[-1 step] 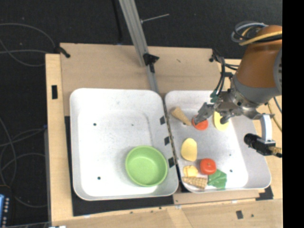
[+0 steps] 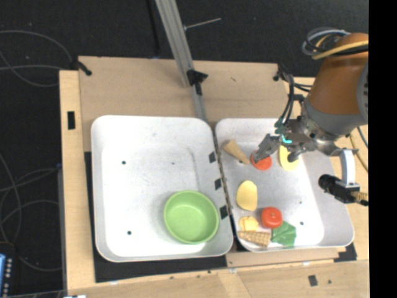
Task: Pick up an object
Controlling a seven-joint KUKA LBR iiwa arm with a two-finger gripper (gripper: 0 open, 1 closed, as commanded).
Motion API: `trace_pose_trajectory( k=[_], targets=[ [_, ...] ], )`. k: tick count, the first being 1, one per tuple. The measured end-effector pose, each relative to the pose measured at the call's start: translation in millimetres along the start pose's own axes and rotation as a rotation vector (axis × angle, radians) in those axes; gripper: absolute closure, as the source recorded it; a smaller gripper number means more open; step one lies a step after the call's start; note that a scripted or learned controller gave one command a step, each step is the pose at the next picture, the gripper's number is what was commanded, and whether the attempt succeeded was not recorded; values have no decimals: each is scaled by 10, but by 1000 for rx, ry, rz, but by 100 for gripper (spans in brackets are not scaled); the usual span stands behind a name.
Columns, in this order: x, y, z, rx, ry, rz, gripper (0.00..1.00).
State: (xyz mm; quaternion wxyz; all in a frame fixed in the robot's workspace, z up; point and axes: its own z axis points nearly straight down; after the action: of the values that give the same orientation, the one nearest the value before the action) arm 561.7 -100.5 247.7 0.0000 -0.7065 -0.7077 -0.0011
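My gripper (image 2: 279,153) hangs over the back of the right bin (image 2: 322,213), fingers spread open and pointing down. A small red-orange object (image 2: 262,162) lies at the tip of the left finger (image 2: 267,148), touching or just under it. A pale yellow object (image 2: 287,158) sits by the right finger. Nothing shows held between the fingers. A tan cone-shaped piece (image 2: 234,150) lies just left of the red one.
Toward the front of the right bin lie a yellow lemon-like item (image 2: 247,194), a red tomato (image 2: 271,216), a green leaf (image 2: 285,234) and a waffle-like piece (image 2: 254,237). A green bowl (image 2: 191,216) sits in the left bin (image 2: 136,160). A metal post (image 2: 180,42) rises behind the bins.
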Motion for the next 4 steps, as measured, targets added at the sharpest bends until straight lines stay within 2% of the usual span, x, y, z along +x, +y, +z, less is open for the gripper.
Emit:
trace_pose_trajectory(
  k=[1, 2, 3, 4],
  targets=[
    [11, 44, 615, 6, -4, 6, 0],
    [-86, -30, 1187, 7, -4, 4, 0],
    [-108, -35, 1483, 4, -4, 5, 0],
    [-99, -18, 1359, -2, -1, 10, 100]
  ],
)
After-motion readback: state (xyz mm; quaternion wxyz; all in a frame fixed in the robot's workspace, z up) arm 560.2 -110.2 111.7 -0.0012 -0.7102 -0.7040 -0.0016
